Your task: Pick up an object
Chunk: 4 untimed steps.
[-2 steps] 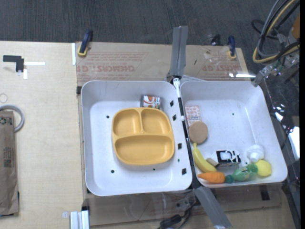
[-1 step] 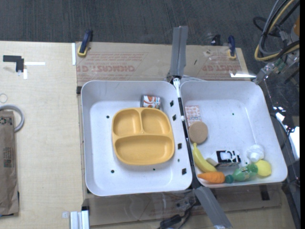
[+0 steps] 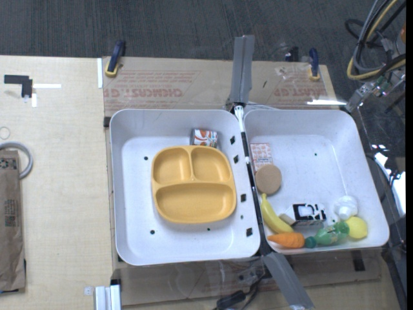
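We judge the task not yet begun: nothing is lifted. The pickable things lie in the right bin (image 3: 361, 147): banana (image 3: 274, 217), carrot (image 3: 286, 240), lemon (image 3: 357, 228), brown disc (image 3: 268, 179). A yellow plate (image 3: 193, 185) sits in the left bin (image 3: 122, 173). The claw's state we cannot tell.

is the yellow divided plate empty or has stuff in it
Empty: all three compartments of the yellow plate show bare; the small carton lies beyond its rim.

one fixed camera looks down aslant on both bins (image 3: 122, 192).
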Each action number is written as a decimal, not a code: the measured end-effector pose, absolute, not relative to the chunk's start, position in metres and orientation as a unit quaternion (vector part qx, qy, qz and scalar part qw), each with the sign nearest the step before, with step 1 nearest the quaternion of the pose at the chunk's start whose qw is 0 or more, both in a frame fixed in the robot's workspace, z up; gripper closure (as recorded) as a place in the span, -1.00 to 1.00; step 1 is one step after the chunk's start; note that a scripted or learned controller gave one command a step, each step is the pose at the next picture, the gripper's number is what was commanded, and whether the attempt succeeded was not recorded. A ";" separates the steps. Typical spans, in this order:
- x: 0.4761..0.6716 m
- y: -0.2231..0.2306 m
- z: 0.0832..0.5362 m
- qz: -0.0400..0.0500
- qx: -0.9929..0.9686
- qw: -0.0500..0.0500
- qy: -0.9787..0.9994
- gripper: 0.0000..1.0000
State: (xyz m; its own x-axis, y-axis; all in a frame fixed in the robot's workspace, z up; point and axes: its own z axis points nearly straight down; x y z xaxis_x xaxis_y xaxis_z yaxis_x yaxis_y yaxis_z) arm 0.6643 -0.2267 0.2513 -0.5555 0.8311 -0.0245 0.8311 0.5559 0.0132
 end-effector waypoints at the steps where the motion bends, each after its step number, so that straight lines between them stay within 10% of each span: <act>1: 0.665 -0.227 0.261 0.000 0.471 0.016 0.882 1.00; 2: 0.660 -0.215 0.255 0.000 0.501 0.001 0.866 1.00; 4: 0.662 -0.215 0.275 0.000 0.499 0.005 0.866 1.00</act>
